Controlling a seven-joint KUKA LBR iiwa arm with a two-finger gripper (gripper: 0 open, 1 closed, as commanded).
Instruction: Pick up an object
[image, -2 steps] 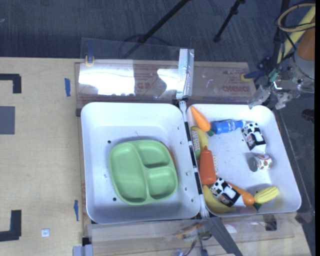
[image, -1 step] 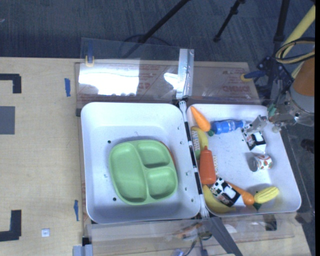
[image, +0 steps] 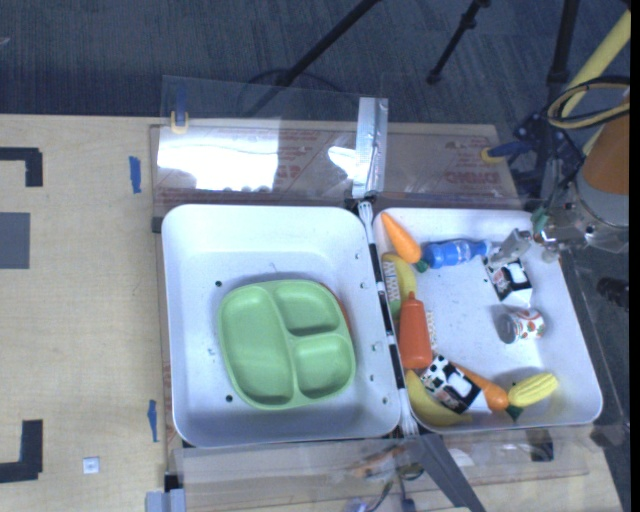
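Observation:
My gripper (image: 516, 250) reaches in from the right and hangs over the far right part of the right bin (image: 580, 330). Just below it sits a small black and white item (image: 511, 279); whether they touch is unclear. A blue bottle (image: 453, 252) lies to the gripper's left, beside an orange carrot (image: 400, 238). A small round cup (image: 522, 325) rests in the middle right. Along the bin's left wall lie a yellow piece (image: 393, 277) and an orange bottle (image: 414, 335). At the front are a banana (image: 432, 406), a cow-patterned toy (image: 446, 382) and a yellow corn cob (image: 532, 389).
The left bin (image: 190, 250) holds a green divided plate (image: 288, 343). A clear panel (image: 260, 150) and a metal post (image: 371, 145) stand behind the bins. Cables and stand legs crowd the floor at the far right.

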